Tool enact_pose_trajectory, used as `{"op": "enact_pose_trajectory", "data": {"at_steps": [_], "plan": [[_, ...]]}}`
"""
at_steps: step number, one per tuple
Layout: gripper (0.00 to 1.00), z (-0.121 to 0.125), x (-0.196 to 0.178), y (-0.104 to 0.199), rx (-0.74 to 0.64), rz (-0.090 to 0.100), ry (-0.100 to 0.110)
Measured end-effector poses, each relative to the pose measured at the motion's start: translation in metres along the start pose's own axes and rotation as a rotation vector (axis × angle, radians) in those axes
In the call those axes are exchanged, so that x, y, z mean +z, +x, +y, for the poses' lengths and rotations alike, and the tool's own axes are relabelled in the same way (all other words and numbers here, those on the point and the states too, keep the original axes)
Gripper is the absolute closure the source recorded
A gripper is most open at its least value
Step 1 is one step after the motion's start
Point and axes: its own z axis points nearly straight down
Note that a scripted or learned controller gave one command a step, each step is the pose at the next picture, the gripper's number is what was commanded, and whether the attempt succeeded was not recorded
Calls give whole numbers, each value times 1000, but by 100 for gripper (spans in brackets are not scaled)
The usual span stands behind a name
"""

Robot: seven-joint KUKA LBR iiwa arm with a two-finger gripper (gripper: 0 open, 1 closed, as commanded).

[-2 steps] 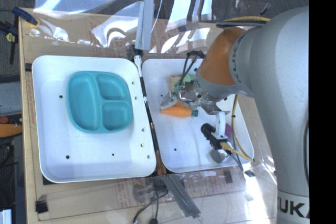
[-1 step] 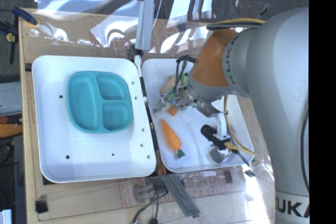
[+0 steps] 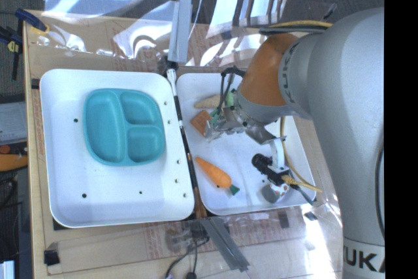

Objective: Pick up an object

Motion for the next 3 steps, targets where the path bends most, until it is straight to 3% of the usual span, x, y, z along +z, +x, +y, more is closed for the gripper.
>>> {"op": "enact_pose_trajectory", "data": {"at_steps": [1,2,3], "plan": [[0,0,0,0,0,0,0],[0,-100,10,11,-177,1,1],[100,-99,2,12,-181,4,4]]}}
